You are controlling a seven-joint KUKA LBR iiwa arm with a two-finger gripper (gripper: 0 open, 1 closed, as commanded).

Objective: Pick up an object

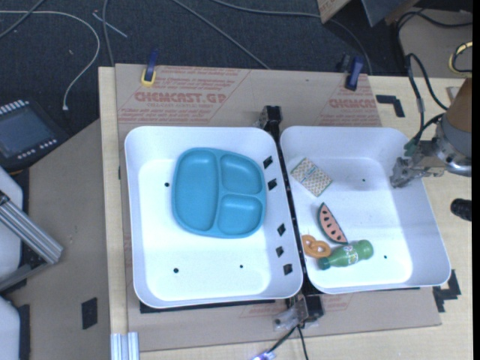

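Cut off by the right picture edge: most of the arm (461, 137). Too small and blurred to tell open from closed: the gripper (405, 172) over the right bin's (420, 276) far right rim. Print on the small checkered square (310, 175) unreadable.

The arm (457, 137) reaches in from the right, its pincer (403, 172) pointing down.

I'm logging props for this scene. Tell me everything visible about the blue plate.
The blue plate is a light blue, rounded-corner divided dish that looks like matte plastic. Raised ridges split it into three compartments: one large on the view's left, two smaller on the right. It lies flat, right side up, slightly rotated, in the upper middle of the left bin, resting on its white floor. Nothing lies in it, and nothing else touches it.
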